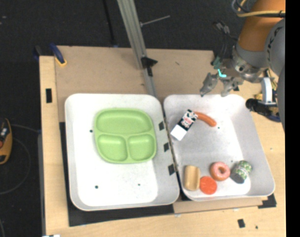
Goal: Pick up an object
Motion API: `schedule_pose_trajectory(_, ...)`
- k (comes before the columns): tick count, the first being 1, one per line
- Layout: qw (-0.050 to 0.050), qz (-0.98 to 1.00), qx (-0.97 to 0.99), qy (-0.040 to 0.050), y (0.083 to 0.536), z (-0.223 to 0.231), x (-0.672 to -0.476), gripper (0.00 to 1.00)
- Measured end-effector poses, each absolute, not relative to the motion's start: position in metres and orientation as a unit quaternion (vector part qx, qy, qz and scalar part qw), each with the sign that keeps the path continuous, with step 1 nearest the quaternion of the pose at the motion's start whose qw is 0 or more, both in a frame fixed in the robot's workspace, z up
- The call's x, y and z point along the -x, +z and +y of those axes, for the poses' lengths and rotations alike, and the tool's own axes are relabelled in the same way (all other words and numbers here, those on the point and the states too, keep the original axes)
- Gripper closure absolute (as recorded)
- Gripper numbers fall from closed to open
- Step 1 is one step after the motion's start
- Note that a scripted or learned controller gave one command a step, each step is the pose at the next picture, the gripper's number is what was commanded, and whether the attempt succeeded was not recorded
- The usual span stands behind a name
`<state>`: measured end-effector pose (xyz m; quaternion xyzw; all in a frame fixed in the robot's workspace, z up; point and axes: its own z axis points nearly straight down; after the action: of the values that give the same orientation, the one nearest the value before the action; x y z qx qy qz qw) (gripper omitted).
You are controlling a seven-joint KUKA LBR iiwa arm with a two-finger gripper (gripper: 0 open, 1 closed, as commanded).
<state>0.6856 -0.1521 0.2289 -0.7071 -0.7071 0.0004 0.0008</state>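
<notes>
Hotdog (pixel 206 118) prob the closest pick target, lying tilted near the back of the right bin (pixel 253 137), left tip touching or just beside a small b/w carton (pixel 184 125).

Going left to right: left bin (pixel 80 181) holds a green tray (pixel 125 135) w/ three compartments, nothing in any of them afaict. Metal post (pixel 135 38) rising behind, between the two bins. Then right bin: carton, hotdog, and along the front edge a tan cylinder thing (pixel 191 177), red round bit (pixel 208 185) just beside it, pink donut (pixel 220 170) touching or nearly touching the red one, green/dark lump (pixel 241 172) furthest right.

Gripper (pixel 218 85) up over the back rim of the right bin, above and a bit right of the hotdog. Fingers (pixel 207 85) apart, nothing between them. Not down in the bin yet, so task basically not started.

What could go wrong imo: hotdog is thin, round and angled, so closing across it off-axis could roll it or squirt it out. Carton so close means a finger could land on it and shove both instead of gripping. Front-row stuff is bunched together, so going there risks nudging neighbours or pinching two at once. Also close to the bin wall back there, could clip the rim coming down.
</notes>
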Motion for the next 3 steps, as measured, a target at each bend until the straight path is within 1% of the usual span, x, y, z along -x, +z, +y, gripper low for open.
schedule_pose_trajectory(1, -0.001, -0.707, 0.707, -0.0007, 0.231, -0.152, -0.686, 0.00)
schedule_pose_trajectory(2, 0.001, -0.707, 0.707, 0.0019, 0.170, -0.159, -0.687, 0.00)
schedule_pose_trajectory(3, -0.004, -0.706, 0.708, -0.0040, 0.130, -0.166, -0.684, 0.00)
